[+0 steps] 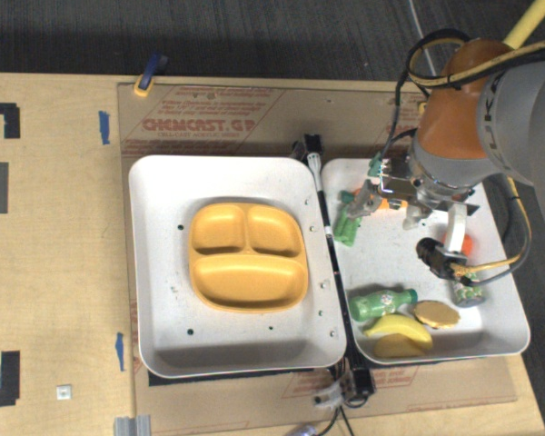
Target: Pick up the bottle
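I see two bins side by side on the table [54, 243]. The left bin [154, 198] holds a divided plate [248, 254] at its middle. In the right bin [504, 325], the bottle [381, 302] lies on its side at the near left, close to the left wall. A banana [400, 334] lies just in front of it, and a flat disc [436, 313] sits just right of the bottle. A small object [345, 225] rests further back by the left wall. The end effector [418, 203] hangs over the bin's rear half, behind the bottle.
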Tool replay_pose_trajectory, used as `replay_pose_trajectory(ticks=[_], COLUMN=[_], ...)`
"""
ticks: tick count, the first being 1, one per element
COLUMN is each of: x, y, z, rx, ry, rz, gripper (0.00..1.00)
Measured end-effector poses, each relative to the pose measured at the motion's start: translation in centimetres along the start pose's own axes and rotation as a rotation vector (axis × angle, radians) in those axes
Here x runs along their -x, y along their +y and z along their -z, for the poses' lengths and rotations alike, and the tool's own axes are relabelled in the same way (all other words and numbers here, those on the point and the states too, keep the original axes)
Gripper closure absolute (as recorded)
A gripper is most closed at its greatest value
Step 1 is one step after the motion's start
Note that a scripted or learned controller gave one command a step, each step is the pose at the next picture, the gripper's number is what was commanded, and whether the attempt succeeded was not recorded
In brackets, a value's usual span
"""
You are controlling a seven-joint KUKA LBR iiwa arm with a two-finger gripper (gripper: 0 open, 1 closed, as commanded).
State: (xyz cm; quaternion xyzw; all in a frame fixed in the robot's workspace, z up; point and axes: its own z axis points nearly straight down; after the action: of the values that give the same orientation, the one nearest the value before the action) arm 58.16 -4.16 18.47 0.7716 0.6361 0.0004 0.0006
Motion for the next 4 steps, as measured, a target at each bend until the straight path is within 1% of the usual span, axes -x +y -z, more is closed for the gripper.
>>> replay_pose_trajectory(ticks=[4], x=[0.02], y=[0.00], z=[-0.01], rx=[0.000], ry=[0.000], rz=[0.000], gripper=[0.00])
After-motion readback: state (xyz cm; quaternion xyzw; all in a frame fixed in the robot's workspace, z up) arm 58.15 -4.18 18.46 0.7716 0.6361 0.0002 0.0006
